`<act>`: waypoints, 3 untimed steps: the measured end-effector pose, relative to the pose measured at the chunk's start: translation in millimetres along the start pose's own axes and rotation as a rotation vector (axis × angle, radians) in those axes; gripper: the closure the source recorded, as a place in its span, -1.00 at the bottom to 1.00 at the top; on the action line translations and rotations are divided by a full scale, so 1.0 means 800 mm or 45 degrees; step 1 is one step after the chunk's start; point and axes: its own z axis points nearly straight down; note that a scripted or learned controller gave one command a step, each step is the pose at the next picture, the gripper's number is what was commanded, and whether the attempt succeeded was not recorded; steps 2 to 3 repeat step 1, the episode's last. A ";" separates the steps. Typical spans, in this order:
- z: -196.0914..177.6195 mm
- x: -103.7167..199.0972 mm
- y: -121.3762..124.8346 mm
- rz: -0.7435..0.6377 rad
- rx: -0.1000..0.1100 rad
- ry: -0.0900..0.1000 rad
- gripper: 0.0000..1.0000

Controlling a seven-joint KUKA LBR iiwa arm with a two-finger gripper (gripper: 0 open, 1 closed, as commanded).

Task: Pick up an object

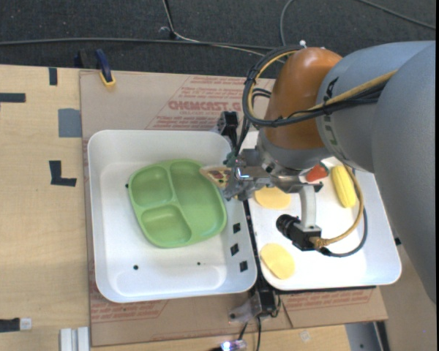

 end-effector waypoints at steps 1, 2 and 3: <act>-0.006 0.055 0.009 0.001 -0.001 0.001 1.00; -0.006 0.055 0.009 0.001 -0.001 0.001 1.00; -0.006 0.055 0.009 0.001 -0.001 0.001 1.00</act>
